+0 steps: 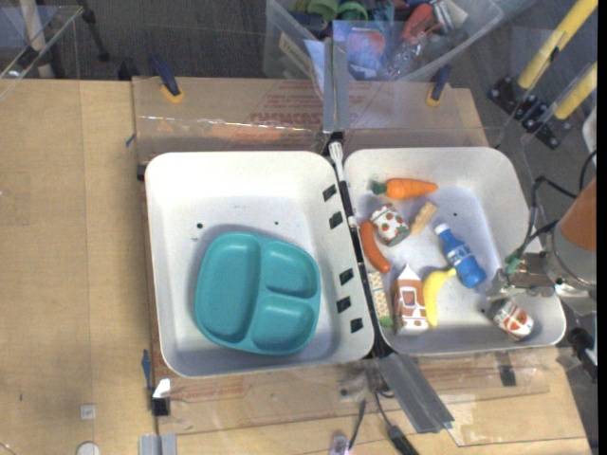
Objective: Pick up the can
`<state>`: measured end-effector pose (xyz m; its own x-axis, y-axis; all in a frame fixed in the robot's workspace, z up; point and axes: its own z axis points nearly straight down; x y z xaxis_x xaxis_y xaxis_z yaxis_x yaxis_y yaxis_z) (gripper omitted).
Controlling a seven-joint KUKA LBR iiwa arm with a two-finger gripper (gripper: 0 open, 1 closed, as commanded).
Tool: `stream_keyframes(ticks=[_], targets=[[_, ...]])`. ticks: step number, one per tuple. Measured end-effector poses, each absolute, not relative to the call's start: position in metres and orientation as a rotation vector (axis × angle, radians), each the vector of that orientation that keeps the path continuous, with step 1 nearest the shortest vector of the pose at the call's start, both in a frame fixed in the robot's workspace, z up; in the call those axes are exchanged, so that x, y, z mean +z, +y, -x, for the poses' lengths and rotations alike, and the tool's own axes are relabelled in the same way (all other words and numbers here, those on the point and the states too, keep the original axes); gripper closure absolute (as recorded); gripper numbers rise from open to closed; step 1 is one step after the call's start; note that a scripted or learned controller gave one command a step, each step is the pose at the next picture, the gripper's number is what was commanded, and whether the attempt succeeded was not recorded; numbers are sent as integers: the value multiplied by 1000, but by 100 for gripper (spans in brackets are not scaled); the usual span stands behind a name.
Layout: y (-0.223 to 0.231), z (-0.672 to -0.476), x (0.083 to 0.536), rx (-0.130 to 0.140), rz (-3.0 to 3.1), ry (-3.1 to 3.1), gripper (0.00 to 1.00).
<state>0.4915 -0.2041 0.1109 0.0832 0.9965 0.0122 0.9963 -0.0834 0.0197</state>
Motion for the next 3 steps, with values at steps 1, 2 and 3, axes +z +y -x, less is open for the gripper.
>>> stream_keyframes(ticks=[1,2,3], targets=[[-202,-491,110,36,-2309,2128,0],[-200,-485,90,18,-2222,2221,0],[-204,-489,102,21,-2211,2205,100]])
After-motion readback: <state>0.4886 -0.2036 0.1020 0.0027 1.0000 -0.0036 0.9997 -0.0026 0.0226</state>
